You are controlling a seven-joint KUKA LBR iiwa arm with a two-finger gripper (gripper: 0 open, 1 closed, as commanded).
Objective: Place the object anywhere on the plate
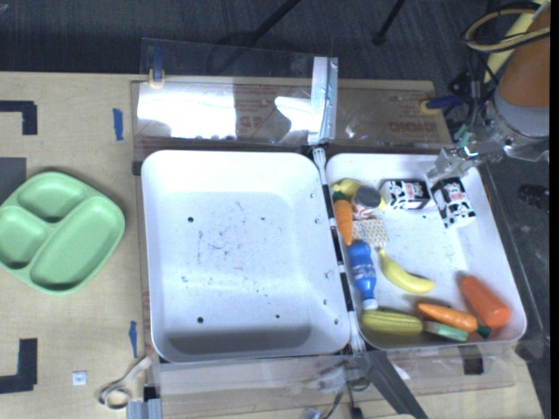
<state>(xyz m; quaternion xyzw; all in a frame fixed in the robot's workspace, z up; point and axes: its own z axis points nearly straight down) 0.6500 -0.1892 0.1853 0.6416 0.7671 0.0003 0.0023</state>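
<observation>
The green plate (57,232), with 3 compartments, lies on the desk (70,103) far to the left of the jaws (452,166) in the camera view, past the whole left bin (166,173), and nothing rests on it, so by my reading the task is hardly begun. The jaws hover at the far edge of the right bin (502,234), and whether they are apart or together I cannot tell at this size; nothing visible sits between them.

Which object is meant is not given. Closest are 2 small black-and-white cartons, one (404,193) just left of the jaws and one (457,206) just below them. Further from the jaws, toward the near rim, lie a yellow banana (405,277), a blue bottle (363,273), an orange carrot (343,221), an orange-red piece (485,300) and a corn cob (391,323), packed fairly close.

What is left: a grasp, a lift over the bin walls, and a long carry leftward. The room over the left bin is open; the divider between the 2 bins and a clear upright panel (323,99) behind them are the edges to mind.
</observation>
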